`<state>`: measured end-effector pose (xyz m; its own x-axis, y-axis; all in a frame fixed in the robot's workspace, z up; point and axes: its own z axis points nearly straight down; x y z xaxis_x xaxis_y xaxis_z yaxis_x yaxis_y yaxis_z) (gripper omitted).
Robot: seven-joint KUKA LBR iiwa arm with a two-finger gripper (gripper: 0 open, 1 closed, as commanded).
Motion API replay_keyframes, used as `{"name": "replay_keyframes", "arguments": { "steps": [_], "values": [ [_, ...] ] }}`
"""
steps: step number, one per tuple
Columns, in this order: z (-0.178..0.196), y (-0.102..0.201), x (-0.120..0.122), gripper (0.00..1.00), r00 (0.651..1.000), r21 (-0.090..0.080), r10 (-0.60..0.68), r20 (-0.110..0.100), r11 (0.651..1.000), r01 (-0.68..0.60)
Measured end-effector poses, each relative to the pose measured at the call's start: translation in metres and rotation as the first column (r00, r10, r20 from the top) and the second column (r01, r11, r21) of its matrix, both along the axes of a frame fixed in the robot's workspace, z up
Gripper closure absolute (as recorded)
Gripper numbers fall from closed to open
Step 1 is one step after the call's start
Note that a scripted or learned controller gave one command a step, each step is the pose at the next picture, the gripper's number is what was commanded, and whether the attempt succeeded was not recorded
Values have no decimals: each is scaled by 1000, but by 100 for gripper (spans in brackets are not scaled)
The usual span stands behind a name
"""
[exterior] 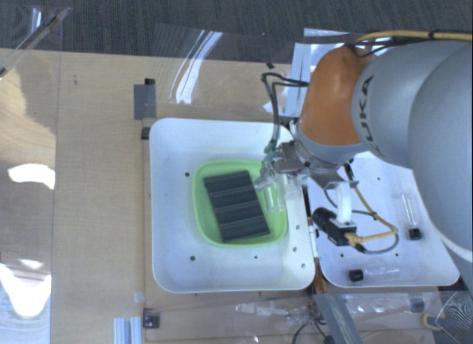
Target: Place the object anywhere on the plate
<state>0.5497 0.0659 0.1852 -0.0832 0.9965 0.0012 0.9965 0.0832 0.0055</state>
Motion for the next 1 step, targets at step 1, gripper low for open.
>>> {"name": "replay_keyframes", "arguments": {
  "steps": [1],
  "values": [
    [0,-1,0,0,1000,0,-1,0,1000,1]
  ]
}}
